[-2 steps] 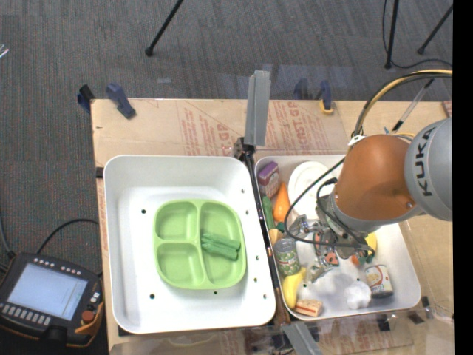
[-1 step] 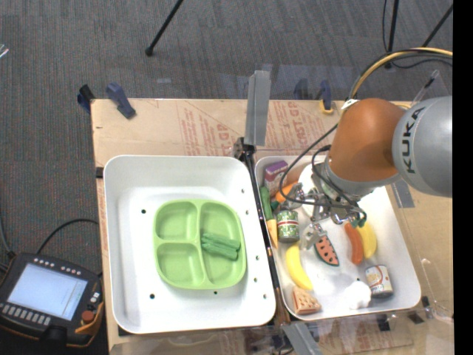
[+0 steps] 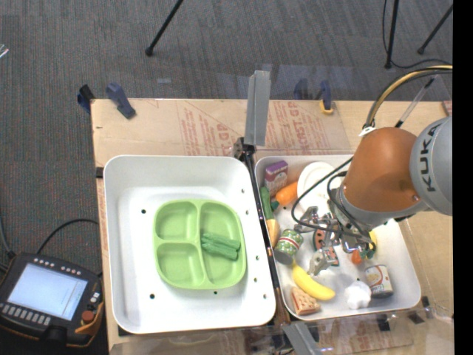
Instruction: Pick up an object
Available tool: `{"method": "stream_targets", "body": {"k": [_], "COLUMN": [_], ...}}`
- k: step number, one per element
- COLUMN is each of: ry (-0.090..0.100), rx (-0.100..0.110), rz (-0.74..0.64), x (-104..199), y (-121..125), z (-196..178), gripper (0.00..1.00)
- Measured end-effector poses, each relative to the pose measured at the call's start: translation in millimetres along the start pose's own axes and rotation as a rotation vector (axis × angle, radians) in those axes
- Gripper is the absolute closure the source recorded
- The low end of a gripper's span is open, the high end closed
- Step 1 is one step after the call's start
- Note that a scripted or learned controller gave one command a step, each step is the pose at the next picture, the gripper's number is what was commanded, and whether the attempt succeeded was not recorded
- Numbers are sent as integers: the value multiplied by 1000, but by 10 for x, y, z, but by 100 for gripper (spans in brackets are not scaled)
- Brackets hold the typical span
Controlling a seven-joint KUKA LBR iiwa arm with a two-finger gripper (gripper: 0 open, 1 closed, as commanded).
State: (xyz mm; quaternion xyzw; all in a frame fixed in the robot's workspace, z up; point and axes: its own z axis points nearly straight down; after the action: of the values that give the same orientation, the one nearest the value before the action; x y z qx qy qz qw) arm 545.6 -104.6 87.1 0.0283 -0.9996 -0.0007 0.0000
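My gripper (image 3: 325, 256) hangs low over the right bin (image 3: 408, 266), among the toy foods. Its fingers point down and toward the camera, just above a yellow banana (image 3: 311, 283). I see nothing clearly held between them. Next to it lie a green-labelled can (image 3: 288, 244), an orange carrot (image 3: 286, 193), a purple carton (image 3: 276, 174), a white plate (image 3: 316, 177), a second can (image 3: 378, 279), a white lump (image 3: 358, 296) and a waffle-like piece (image 3: 304, 301). The orange wrist band (image 3: 378, 170) hides the middle of the bin.
The left bin (image 3: 126, 198) holds a green divided tray (image 3: 177, 250) with a green bean-like piece (image 3: 220, 245) in its right compartment. A grey post (image 3: 257, 111) stands upright behind the gap between the bins. A teach pendant (image 3: 48, 296) lies off the bench at lower left.
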Motion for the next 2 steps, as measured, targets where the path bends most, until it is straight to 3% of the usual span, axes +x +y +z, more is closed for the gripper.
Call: {"method": "stream_targets", "body": {"k": [1, 2], "ry": [-3, 2], "rx": [4, 0], "rz": [-55, -124], "x": [-422, 283], "y": [220, 94], "z": [-16, 5], "gripper": [0, 0]}}
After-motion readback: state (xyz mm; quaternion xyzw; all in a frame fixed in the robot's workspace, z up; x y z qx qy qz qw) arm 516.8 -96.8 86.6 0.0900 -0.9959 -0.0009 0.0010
